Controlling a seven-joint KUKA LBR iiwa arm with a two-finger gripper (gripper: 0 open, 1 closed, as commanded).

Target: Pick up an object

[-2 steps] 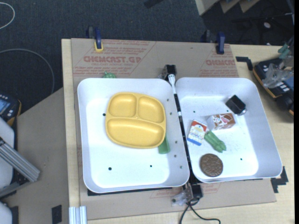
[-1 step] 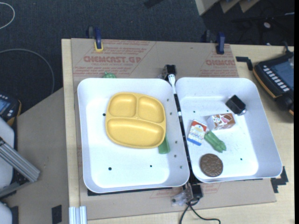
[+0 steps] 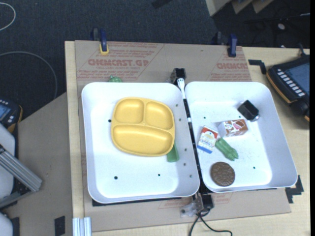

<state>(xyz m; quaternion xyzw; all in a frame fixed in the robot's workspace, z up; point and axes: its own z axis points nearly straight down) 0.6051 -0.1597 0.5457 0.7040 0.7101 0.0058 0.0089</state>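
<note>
Nearest in the right bin (image 3: 283, 156) lies a brown disc (image 3: 223, 174), then a green piece (image 3: 228, 149) touching a small packet (image 3: 207, 138), a carton (image 3: 234, 128) and, farthest, a black block (image 3: 248, 110). The left bin (image 3: 98, 166) holds a yellow divided plate (image 3: 143, 126). Gripper state: cannot tell. Those touching items (packet and green piece) could snag together or slip.

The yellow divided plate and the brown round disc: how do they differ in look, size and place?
The yellow divided plate is much larger than the brown round disc. The plate is bright yellow with three compartments; the disc is dark brown and plain. The plate is a rounded rectangle, the disc a circle. The plate lies in the left bin, the disc in the right bin. Both lie flat.
</note>
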